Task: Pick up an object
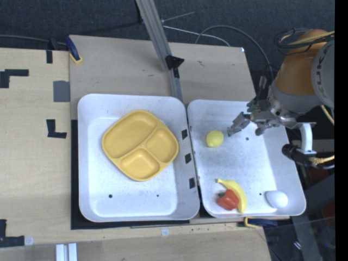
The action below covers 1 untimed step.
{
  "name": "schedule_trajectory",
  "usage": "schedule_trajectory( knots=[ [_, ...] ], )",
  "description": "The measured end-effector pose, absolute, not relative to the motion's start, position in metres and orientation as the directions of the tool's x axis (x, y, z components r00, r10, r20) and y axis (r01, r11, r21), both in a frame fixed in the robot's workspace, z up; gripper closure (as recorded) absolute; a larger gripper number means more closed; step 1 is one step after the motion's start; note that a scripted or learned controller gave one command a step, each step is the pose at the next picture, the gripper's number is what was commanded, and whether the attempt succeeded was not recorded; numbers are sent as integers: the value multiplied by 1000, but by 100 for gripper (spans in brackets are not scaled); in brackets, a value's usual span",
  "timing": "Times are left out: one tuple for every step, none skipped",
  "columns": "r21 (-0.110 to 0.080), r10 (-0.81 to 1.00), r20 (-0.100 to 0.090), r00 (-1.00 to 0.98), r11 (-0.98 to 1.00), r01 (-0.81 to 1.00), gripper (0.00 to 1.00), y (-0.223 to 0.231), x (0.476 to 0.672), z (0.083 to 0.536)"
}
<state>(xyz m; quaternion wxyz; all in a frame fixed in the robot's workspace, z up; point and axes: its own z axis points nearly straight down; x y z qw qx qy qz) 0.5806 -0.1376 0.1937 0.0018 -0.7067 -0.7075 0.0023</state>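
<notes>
So we're looking down at the tabletop (119, 58) with the two white bins side by side. The left bin (89, 162) has a yellow divided plate (140, 144) sitting in it. The right bin (283, 162) is where the pickable stuff is: a small yellow ball (215, 138) up near the left wall, a banana (235, 192) with a red pepper-looking thing (228, 200) touching it near the front edge, and a white egg-shaped thing (277, 199) in the front right corner.

The arm comes in from the right and the hand (249, 125) is over the upper part of the right bin, with its fingers spread apart and nothing between them. It's just beside the yellow ball, off to the ball's right and a bit further back.

Our read: this is the approach step, no grasp yet. The ball looks like the likely target since it's nearest. Next move would call for shifting left so the fingers straddle the ball, going down, then closing. Round thing on a slick bin floor, so we'd guess it can roll away if one finger nudges it first.
</notes>
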Motion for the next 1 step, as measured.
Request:
schedule_trajectory(
  knots=[
    [-9,1000,1,-2,2,1000,0,-132,575,131]
  ],
)
